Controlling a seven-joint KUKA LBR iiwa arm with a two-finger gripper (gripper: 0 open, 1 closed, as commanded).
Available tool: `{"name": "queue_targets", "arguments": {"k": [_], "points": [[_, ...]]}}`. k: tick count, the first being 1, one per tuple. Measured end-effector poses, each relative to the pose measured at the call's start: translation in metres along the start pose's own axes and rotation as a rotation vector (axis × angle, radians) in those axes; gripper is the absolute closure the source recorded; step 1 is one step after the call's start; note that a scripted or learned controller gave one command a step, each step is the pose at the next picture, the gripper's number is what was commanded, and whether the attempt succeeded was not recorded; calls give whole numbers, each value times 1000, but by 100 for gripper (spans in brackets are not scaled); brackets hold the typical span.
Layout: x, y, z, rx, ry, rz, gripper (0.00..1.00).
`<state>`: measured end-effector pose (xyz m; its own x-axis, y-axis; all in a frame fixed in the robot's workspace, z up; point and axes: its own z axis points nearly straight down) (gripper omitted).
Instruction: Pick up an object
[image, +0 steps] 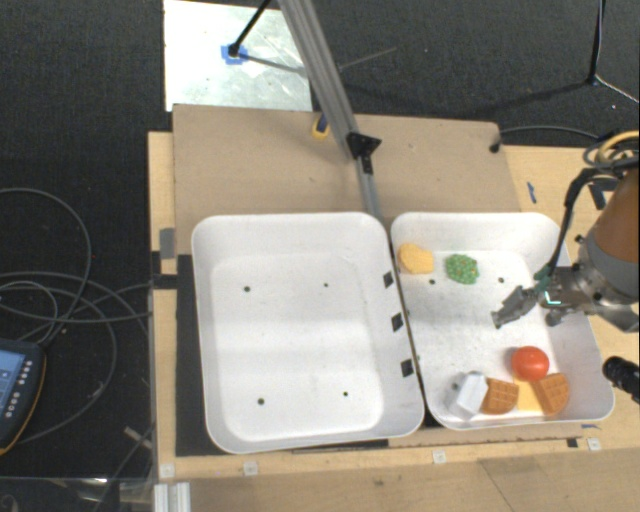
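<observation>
The left bin (300, 330) is a shallow white tray with a few small dark dots on its floor, and it sits edge to edge with the right bin (437, 330), joined by small black clips along the seam.

Near the far-left corner of the right bin lies a yellow lemon-like piece (416, 260), and just beside it, apart by a small gap, a green bumpy ball (461, 268) (possibly toy broccoli).

Along the near edge sits a cluster: a white and grey block (466, 394), touching a brown waffle-patterned piece (500, 397), then a second waffle-patterned piece (552, 393) further right. A red tomato-like ball (530, 362) rests just behind those two.

The gripper (522, 306) hangs over the middle of the right bin, between the green ball and the tomato, its dark fingers pointing left. Nothing is visible between them; whether they are spread or closed I cannot tell.
</observation>
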<state>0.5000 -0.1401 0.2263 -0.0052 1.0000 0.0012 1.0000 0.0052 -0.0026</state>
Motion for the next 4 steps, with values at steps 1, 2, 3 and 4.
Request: {"name": "queue_targets", "arguments": {"k": [1, 2, 3, 4], "points": [[0, 1, -2, -4, -1, 3, 0], [-4, 6, 42, 0, 0, 5, 0], [3, 2, 101, 2, 1, 5, 0], [4, 2, 138, 0, 0, 5, 0]]}}
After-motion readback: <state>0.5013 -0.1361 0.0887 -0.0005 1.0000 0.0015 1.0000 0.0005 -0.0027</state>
